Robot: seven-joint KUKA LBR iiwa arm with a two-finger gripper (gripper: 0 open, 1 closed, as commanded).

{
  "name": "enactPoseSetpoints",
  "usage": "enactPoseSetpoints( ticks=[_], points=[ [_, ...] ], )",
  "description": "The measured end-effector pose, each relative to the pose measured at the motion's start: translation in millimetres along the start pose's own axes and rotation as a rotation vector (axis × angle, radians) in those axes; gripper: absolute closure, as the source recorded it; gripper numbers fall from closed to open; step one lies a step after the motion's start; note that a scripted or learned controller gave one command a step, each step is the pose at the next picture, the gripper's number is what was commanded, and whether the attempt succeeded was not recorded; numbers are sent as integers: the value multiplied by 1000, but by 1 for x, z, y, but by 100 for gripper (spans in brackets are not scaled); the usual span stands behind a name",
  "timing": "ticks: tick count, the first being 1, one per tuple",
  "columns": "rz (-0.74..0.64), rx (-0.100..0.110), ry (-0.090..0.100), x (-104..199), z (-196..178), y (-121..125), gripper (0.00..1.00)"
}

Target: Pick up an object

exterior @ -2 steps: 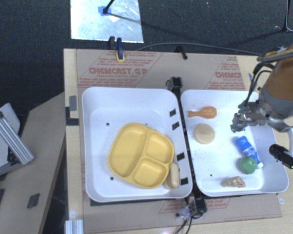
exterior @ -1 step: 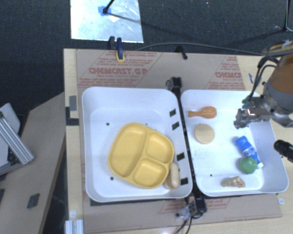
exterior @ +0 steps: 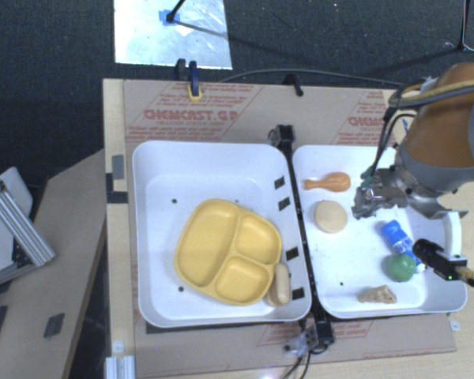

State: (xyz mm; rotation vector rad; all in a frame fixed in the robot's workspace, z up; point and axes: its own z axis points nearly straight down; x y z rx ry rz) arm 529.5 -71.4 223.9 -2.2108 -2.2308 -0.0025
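Nearest the camera we noted the front lip of the right bin point(exterior: 395, 310), which we took as our landmark. Just inside that lip lay a small tan, lumpy object point(exterior: 377, 294). Up and to the right of it sat a green ball point(exterior: 401, 267), with a blue cylinder point(exterior: 394, 234) touching or just beside the ball on its far side. Near the bin's middle rested a round cream puck point(exterior: 330, 215), and beyond it, toward the bin's far wall, an orange drumstick-shaped piece point(exterior: 329, 182).

The gripper point(exterior: 369, 200) hung over the bin's centre-right, just right of the cream puck and apart from it. We could not tell how its fingers stood; nothing was seen between them. The arm point(exterior: 446, 144) came in over the bin's right wall.

Left of the right bin, the left bin point(exterior: 162, 164) held a yellow divided tray point(exterior: 227, 249), with a beige oblong piece point(exterior: 280, 283) against the tray's near-right corner.
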Motion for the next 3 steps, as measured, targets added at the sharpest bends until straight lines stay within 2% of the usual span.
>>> enactPoseSetpoints(
  ticks=[2,3],
  points=[
    [0,0,0,86,4,-9,100],
    [-1,1,1,141,11,-20,100]
  ],
)
